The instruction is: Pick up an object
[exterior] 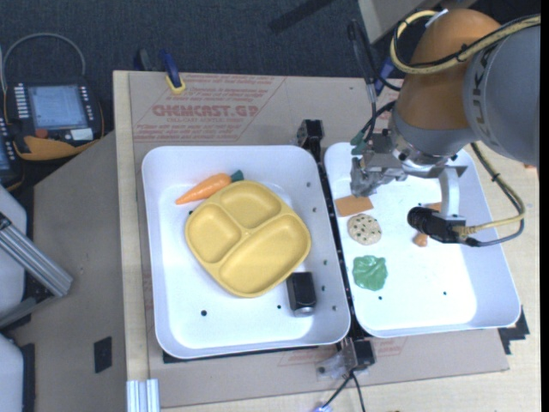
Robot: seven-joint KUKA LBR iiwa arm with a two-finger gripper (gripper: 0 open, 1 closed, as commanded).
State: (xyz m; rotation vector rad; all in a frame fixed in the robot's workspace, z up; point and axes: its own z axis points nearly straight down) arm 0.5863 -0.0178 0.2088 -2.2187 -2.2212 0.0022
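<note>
Robotics lab, test bench setup. Grey industrial arm (pixel 480 75) with orange band over two white bins (pixel 163 256) on brown board (pixel 214 101) printed "CHEMCAST". Teach pendant (pixel 53 114) with screen at left on dark carpet (pixel 171 15). Loose cables, aluminium extrusion (pixel 30 251) at left edge. Toy food and yellow divided plate (pixel 249 239) as props in bins.

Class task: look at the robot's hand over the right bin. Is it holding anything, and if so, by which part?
It cannot be told. The hand sits just above the flat orange cracker-like piece in the right white bin, but no object shows between its fingers.
</note>
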